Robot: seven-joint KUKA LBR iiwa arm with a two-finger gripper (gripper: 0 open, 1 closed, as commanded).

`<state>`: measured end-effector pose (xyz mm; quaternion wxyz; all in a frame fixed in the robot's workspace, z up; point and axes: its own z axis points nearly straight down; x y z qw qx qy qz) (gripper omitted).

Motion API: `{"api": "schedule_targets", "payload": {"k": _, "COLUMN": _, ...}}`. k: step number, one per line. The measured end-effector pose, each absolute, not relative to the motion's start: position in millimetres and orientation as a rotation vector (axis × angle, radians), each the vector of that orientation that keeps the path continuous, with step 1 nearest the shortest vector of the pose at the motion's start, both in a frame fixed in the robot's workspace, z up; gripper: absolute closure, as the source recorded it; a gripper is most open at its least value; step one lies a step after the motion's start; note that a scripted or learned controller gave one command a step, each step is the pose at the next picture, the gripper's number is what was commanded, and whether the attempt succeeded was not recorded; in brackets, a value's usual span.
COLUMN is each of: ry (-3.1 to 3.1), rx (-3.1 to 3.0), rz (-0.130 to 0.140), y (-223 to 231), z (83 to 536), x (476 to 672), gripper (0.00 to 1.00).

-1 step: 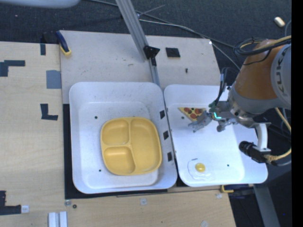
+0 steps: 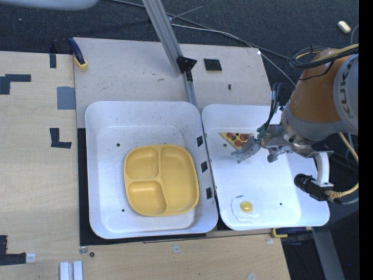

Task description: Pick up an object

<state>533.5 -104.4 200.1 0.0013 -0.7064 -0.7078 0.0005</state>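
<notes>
One pizza slice (image 2: pixel 234 138) — toy, flat, likely light and stiff — in the right bin (image 2: pixel 291 212) beside the gripper (image 2: pixel 250 149); pincer state indiscernible. Pinch across its thin edges.

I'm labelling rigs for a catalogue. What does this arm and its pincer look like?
The arm is bulky and rounded: a broad orange band with grey casing beside it bearing dark lettering. Black and yellow cables loop over its top and trail at its lower right. The pincer is small, grey metal, with a white bracket and a black cylinder behind it.
</notes>
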Motion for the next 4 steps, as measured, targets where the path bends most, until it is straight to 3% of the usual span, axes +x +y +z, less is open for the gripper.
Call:
{"api": "schedule_targets", "payload": {"k": 2, "ry": -2.223, "rx": -2.222, "rz": 0.002, "y": -94.6, "z": 88.5, "x": 532.7, "gripper": 0.00}}
{"api": "schedule_targets", "payload": {"k": 3, "ry": -2.223, "rx": -2.221, "rz": 0.002, "y": -94.5, "z": 100.5, "x": 532.8, "gripper": 1.00}}
{"api": "schedule_targets", "payload": {"k": 4, "ry": -2.223, "rx": -2.221, "rz": -0.001, "y": -94.8, "z": 142.6, "x": 530.3, "gripper": 1.00}}
